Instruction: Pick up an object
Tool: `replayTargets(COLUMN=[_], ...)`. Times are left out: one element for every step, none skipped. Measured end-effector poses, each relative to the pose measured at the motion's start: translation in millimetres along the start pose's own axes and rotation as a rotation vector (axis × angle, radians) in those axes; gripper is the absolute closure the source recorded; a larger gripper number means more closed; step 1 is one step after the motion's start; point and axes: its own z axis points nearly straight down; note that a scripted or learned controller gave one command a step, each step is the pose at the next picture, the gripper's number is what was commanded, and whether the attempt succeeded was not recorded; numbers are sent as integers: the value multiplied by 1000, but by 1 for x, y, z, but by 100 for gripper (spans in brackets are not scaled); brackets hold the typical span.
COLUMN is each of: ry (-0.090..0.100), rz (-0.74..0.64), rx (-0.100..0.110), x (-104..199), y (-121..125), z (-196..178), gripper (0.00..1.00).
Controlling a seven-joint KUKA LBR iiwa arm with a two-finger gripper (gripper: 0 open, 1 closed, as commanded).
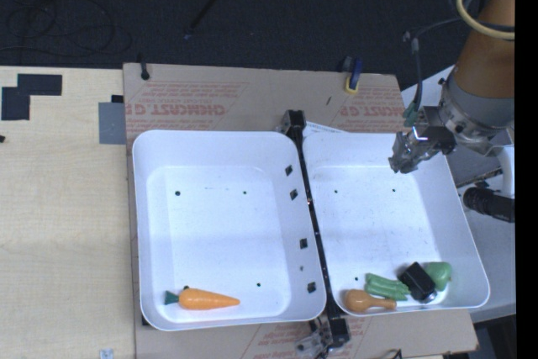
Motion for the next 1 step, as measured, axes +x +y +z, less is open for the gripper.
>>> replayTargets(ry=[0], rz=[-6], rx=[-11], x=[3], y=[-38], z=[-94], gripper=[100])
